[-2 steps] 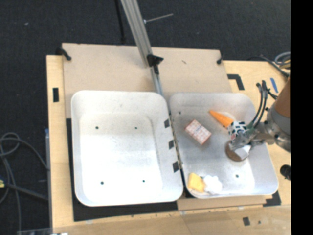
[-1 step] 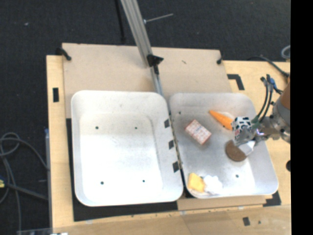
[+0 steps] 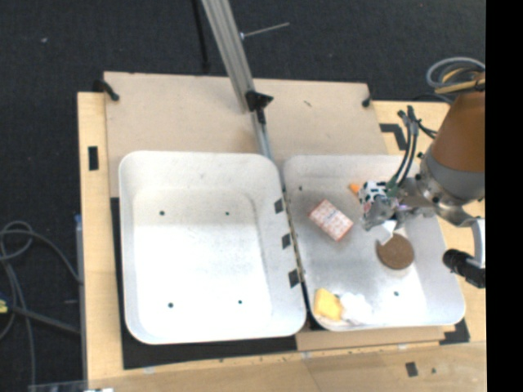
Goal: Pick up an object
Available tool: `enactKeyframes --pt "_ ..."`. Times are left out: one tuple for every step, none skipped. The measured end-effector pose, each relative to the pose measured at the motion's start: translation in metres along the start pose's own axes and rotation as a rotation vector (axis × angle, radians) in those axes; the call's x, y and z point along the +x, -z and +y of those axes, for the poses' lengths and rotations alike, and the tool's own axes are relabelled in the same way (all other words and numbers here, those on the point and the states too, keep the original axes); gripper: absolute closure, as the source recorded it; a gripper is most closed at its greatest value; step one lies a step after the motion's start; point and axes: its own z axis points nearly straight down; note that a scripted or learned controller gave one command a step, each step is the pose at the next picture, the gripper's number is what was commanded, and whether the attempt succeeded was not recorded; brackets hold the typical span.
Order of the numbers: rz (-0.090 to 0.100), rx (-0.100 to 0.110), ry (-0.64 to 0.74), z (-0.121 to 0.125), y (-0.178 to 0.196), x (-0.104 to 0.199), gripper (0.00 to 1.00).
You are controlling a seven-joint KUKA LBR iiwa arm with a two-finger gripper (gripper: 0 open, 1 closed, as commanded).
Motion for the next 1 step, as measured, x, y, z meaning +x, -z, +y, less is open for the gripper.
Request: enactKeyframes --pt "0.000 0.000 0.000 0.0180 0.0098 0.0437 1.00"
